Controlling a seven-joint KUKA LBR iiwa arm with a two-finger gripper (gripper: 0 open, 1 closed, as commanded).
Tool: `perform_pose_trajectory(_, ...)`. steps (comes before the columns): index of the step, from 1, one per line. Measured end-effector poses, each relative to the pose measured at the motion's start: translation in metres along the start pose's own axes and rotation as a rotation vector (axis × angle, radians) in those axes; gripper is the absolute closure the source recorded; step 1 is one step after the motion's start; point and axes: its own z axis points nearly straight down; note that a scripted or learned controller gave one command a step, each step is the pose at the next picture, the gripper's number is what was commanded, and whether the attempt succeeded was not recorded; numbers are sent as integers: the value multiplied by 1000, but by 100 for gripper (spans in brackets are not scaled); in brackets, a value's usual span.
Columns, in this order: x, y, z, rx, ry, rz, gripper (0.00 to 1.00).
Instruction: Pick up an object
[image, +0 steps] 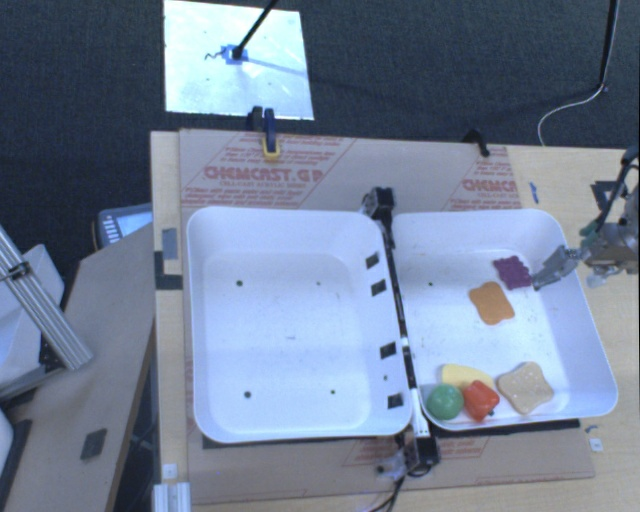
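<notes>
Camera view: gripper (556, 266) reaches over the right bin's (560, 225) edge beside the purple object (512, 270), open-or-closed state indiscernible.

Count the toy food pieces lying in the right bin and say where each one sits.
6. Purple piece and orange piece lie upper middle; yellow piece, green ball, red piece and toast slice cluster along the near edge.

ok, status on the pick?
Hand at right bin's right rim, nothing held. Purple piece just beside it. Orange piece close below.
</notes>
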Motion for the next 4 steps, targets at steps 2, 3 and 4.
perform_pose_trajectory(2,30,-53,-107,-19,-7,4,0)
perform_pose_trajectory(3,33,-52,-109,-7,-3,-3,100)
perform_pose_trajectory(4,73,-53,-264,-20,-3,-5,100)
